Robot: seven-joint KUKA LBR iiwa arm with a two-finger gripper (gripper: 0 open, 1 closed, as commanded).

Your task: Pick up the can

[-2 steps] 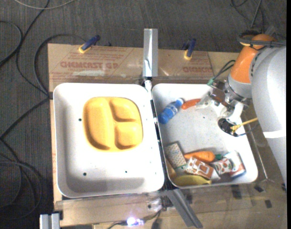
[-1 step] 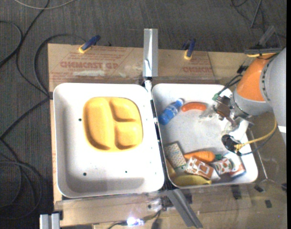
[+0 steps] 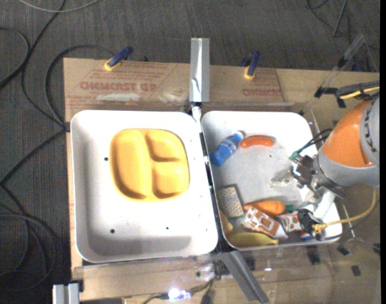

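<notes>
The right bin point(image 3: 256, 120) holds a small grey-patterned can point(image 3: 229, 201) that seems to lie on its side near the bin's left wall. My gripper point(image 3: 293, 175) hangs over the right part of this bin, well to the right of the can and apart from it. Under the gripper the white floor is bare, and nothing shows in its grasp. The arm's grey and orange wrist point(image 3: 348, 149) covers the bin's right rim.
Around the can lie a blue bottle point(image 3: 225, 149), an orange sausage-shaped toy point(image 3: 257, 142), a carrot point(image 3: 269, 206), a red-and-white packet point(image 3: 260, 221), a banana point(image 3: 251, 238) and a dark red item point(image 3: 294, 223). The left bin point(image 3: 91, 233) holds a yellow divided plate point(image 3: 149, 163).
</notes>
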